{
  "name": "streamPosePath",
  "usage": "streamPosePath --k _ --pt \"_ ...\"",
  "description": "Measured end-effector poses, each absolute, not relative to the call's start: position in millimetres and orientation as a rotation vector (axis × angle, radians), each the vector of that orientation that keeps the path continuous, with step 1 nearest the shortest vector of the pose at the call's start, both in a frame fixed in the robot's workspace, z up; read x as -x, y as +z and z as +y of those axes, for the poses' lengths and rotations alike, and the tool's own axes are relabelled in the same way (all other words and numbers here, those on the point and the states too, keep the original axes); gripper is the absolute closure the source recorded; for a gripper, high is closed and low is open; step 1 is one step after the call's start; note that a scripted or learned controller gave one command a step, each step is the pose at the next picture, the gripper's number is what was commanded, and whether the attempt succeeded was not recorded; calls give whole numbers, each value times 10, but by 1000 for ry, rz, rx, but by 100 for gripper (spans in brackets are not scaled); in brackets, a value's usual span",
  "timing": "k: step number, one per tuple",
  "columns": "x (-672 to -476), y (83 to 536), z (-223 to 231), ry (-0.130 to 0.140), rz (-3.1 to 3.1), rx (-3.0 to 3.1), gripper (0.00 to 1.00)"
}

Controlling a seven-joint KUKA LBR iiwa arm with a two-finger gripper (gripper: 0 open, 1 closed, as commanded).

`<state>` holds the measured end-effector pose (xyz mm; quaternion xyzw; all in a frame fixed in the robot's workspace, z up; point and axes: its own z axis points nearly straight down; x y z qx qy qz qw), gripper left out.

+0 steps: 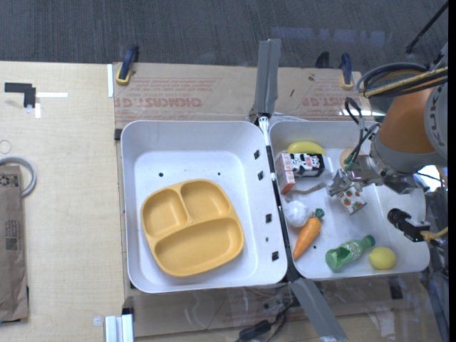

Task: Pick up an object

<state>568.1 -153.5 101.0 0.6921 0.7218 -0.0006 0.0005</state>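
Observation:
My gripper [343,186] hangs over the middle of the right bin [413,266], reaching in from the right. Right under its tip, touching or nearly touching it, lies a small white carton with red and green print [353,202]. Whether the carton is gripped is hidden from here. A red, black and white milk box [299,168] lies to the left of the gripper, with a yellow banana [305,147] behind it. Near the bin's front lie a white ball [295,210], a carrot [307,234], a green bottle [348,254] and a lemon [382,258].
In the left bin [142,155] sits a yellow divided plate [192,226]. A raised divider [273,191] separates the two bins. Cardboard [192,91] lies behind them, and the arm's orange band [410,123] stands over the right bin's back right corner.

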Motion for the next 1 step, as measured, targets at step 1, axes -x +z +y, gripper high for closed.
streamPosePath --k 1 --pt "-5777 2339 -759 -3 2251 -2191 100"
